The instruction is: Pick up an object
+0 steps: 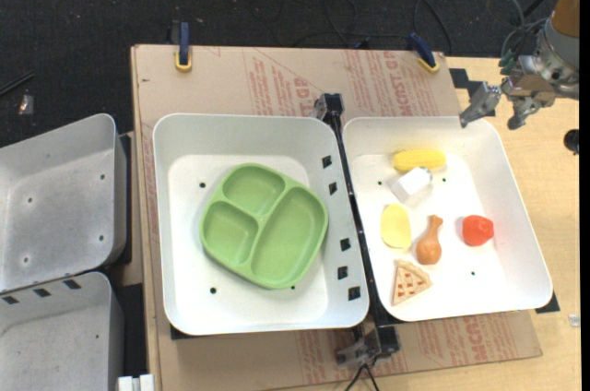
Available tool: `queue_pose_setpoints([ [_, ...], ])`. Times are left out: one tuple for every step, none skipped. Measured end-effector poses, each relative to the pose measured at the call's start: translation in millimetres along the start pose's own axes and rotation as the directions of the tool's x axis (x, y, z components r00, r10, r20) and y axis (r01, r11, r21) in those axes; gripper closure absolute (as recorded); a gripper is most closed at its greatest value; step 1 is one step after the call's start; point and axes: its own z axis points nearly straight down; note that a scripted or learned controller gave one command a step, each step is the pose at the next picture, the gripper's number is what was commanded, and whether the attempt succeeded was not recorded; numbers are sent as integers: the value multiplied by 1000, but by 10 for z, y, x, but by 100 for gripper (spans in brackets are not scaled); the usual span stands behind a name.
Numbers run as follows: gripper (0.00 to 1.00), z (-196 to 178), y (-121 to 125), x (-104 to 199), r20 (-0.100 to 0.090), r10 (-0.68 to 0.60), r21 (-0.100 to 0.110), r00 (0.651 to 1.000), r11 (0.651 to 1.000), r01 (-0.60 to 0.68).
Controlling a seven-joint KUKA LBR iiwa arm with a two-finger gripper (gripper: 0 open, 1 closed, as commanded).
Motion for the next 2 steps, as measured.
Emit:
queue_pose_setpoints([
  [0,-90,23,10,3,-3,-13,1000,1000,3],
  [0,527,-40,20,2,-1,-8,1000,1000,1],
])
